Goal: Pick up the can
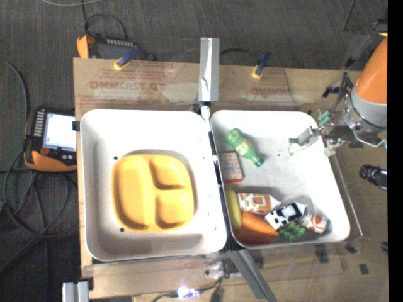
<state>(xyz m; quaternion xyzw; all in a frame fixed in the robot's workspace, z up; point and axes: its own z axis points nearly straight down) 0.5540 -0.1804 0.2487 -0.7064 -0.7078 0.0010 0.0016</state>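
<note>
Fingers spread with nothing between them, hovered over the right bin close to its far right corner. Reached in from the desk's right edge on the grey arm with its orange band. Saw the can lying in the near right corner of the right bin, well apart from the fingers. Found it touching a black-and-white carton on its left, with green grapes just beside that against the near wall. Noted a carrot, an orange box and a banana crowded along the same near edge. Spotted a green bottle tilted near the far left corner. Saw a yellow tray in the left bin.
</note>
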